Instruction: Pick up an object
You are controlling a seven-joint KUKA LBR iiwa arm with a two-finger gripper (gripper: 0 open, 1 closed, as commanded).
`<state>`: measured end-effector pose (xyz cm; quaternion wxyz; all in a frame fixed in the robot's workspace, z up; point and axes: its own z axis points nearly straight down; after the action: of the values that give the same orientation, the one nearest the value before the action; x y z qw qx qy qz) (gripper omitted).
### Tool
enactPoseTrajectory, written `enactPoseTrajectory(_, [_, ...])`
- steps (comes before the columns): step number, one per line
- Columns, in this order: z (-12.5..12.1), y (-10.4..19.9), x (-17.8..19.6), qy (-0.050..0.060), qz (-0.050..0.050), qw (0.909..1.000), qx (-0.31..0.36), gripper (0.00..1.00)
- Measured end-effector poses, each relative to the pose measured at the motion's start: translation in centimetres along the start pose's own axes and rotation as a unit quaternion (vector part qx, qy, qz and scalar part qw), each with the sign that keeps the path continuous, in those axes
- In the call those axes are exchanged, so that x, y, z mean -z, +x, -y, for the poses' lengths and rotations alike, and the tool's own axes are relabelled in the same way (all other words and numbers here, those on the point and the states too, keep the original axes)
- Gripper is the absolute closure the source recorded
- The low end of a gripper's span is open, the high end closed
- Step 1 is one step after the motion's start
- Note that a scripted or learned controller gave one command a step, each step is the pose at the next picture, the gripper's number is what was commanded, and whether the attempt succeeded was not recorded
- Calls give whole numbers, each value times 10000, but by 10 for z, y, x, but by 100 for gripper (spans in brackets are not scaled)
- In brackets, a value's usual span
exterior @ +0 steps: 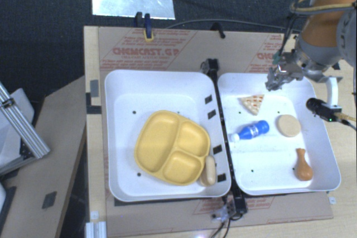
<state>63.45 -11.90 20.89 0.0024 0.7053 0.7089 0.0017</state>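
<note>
I'm scanning from the left: the left bin (120,120) is carrying a yellow divided tray (172,146), smooth moulded plastic with three rounded wells, and a pale bread roll (209,170) is lying just beside the tray's right corner, long axis running up and down. Crossing the black divider into the right bin (329,173), I'm seeing a blue bottle (251,130) lying on its side, white cap toward the left, long axis nearly level across the bin and rising slightly to the right. Above it a pizza slice (252,103), flat and wedge-shaped, is pointing down and right. Further right a round tan cookie (289,125) is lying flat, and below it an orange-brown drumstick (303,165), glossy, is lying with its knob upward. My end effector (274,83) is hovering at the bin's top edge, and I cannot tell how its tips are set. The pizza slice is looking like the nearest candidate, lying just below and left of the tool; I'm judging a short drop down-left is what it's calling for.
</note>
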Motion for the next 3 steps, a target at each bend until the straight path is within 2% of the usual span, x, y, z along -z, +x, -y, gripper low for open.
enactPoseTrajectory(1, [7,48,-5,22,-12,10000,18,100])
enactPoseTrajectory(2, [2,104,-2,21,-18,10000,26,100])
enactPoseTrajectory(3, [15,164,-3,27,-19,10000,27,100])
